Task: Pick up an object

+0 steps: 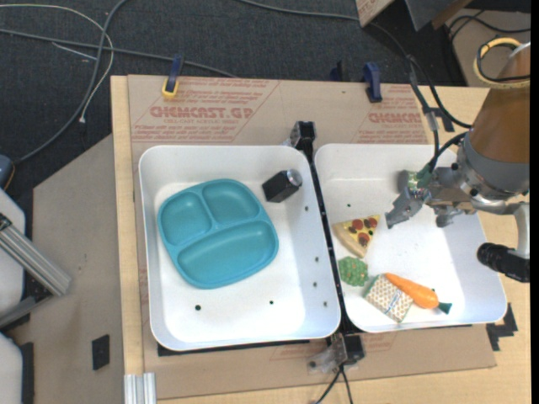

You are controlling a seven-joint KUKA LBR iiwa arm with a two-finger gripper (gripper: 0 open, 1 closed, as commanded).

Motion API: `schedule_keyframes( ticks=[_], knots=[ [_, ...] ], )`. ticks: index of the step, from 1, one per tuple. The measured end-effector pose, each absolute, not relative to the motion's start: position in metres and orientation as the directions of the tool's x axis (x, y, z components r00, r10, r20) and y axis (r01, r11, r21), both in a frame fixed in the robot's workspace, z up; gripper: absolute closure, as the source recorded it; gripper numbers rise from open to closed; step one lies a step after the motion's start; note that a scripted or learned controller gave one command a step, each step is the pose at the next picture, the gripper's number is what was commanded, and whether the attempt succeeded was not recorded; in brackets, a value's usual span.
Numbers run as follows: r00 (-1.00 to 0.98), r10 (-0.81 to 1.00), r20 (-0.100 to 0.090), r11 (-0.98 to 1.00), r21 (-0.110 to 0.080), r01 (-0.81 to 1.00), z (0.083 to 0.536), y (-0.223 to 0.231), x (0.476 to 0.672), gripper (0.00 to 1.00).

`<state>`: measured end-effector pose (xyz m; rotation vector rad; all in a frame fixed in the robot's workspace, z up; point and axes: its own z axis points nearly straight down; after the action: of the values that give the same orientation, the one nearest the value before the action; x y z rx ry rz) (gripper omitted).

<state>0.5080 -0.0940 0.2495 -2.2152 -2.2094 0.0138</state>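
Over the right bin [472, 251], upper half, the gripper [421, 204] hangs with two fingers visible, spread apart and with nothing between them; one fingertip reaches toward 8 o'clock, the other sits further right, so I read the jaws as open and empty. Nearest candidate is the pizza slice [358, 232], lying at about 8 o'clock from the jaws, near but apart from them. Its long axis runs roughly 10 to 4 o'clock, with the tip pointing down toward 4–5 o'clock and the crust edge toward the bin's left wall. Broccoli piece [353, 270] sits just below the slice, at 7 o'clock from the jaws. Carrot [413, 290] lies at 6 o'clock from the jaws, well below them, long axis near 10 to 4, green top at the 4 o'clock end; it touches the patterned block [388, 298] on its left. Left bin [160, 293] holds the blue divided plate [219, 232] and a small black cylinder [281, 185], both well apart from the gripper. Judgement: the slice needs the shortest move, down and toward 8 o'clock.
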Motion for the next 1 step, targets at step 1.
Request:
schedule_keyframes(
  ticks=[1],
  knots=[
    [0.000, 1.000, 0.002, 0.000, -0.002, 1.000, 0.2558, -0.0937, 0.5103, 0.00]
  ],
)
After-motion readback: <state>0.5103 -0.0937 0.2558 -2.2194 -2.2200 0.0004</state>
